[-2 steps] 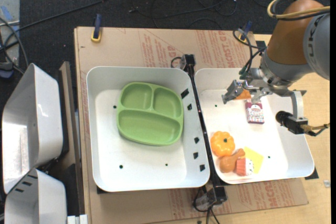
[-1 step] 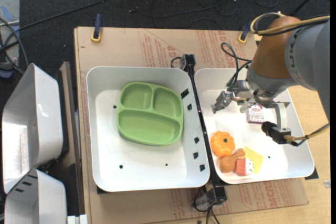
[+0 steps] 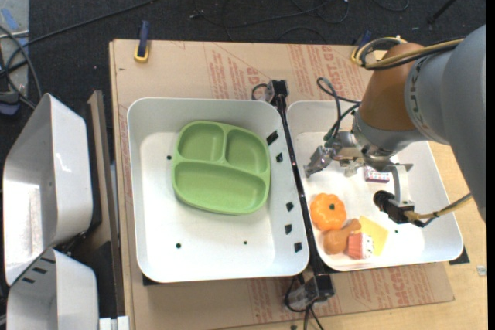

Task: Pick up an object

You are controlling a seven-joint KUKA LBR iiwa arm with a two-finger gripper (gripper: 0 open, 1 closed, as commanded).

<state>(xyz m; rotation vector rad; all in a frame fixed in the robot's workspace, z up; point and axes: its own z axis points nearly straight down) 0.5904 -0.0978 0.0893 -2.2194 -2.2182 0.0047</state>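
In the right bin (image 3: pixel 441 189), an orange pumpkin-shaped toy (image 3: pixel 327 211) lies near the left wall. Just below it sit a brownish-orange lump (image 3: pixel 338 240), a small red-and-white block (image 3: pixel 356 246) and a yellow wedge (image 3: pixel 374 233), all close together by the front rim. My gripper (image 3: pixel 325 158) hangs low over the upper left part of this bin, above and slightly left of the pumpkin toy and apart from it. I see nothing held in it. The grey arm with its orange band (image 3: pixel 387 93) covers the bin's back right.
The left bin (image 3: pixel 209 251) holds a green divided plate (image 3: pixel 223 168). A black divider with clips (image 3: pixel 290 174) runs between the bins. A black cable fitting (image 3: pixel 389 205) hangs below the wrist. Cardboard (image 3: pixel 193 66) lies under both bins, and white tubs (image 3: pixel 42 174) stand at far left.
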